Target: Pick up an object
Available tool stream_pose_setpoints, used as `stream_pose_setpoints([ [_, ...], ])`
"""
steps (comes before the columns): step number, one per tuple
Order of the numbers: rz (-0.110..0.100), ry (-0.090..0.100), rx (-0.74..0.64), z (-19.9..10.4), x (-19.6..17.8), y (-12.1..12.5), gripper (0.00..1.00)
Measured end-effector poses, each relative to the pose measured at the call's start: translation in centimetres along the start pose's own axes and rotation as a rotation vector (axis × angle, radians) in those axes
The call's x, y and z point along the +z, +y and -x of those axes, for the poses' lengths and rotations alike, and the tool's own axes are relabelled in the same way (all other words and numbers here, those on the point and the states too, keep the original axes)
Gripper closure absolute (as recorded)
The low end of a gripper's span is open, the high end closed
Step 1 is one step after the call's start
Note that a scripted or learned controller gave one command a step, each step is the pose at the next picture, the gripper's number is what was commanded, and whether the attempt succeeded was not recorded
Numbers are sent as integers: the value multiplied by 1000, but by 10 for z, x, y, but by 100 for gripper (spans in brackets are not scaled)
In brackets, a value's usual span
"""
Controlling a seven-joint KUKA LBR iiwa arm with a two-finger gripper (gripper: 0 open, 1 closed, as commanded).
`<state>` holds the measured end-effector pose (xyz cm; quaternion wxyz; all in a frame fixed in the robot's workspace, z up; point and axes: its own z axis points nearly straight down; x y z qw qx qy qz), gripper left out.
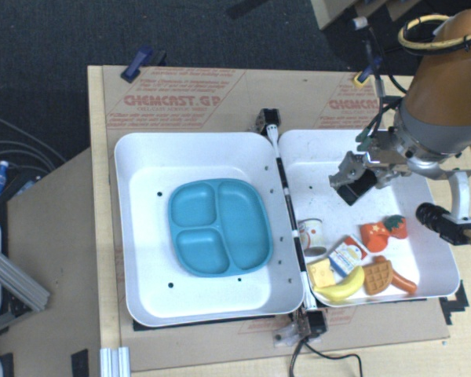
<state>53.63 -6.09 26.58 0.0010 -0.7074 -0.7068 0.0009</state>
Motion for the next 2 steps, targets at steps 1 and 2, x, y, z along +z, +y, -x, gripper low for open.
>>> stream_pose_setpoints([
  [1,2,-1,0,9,-1,-1,100],
  [2,0,1,-1,-26,1,-31,100],
])
